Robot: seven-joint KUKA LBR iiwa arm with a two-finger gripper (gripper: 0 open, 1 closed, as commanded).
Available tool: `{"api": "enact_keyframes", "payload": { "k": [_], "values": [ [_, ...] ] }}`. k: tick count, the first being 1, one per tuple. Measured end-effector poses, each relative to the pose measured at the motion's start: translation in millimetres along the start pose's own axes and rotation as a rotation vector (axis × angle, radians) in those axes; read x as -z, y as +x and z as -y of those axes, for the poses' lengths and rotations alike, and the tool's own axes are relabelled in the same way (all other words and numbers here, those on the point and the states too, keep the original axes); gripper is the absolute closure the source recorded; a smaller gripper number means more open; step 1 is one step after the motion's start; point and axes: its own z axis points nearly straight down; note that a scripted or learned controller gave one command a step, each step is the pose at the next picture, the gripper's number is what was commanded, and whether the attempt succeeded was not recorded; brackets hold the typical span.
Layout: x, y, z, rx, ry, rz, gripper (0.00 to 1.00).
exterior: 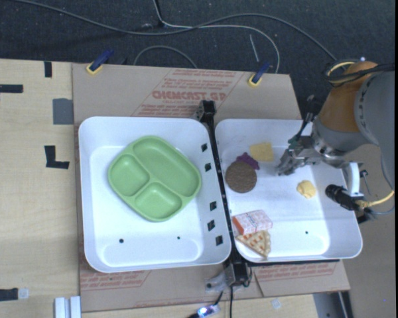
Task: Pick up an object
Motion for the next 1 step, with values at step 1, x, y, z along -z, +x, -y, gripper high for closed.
{"api": "enact_keyframes", "payload": {
  "k": [1],
  "values": [
    [57.8, -4.0, 7.3, -0.002, -0.001, -0.002, 1.00]
  ]
}}
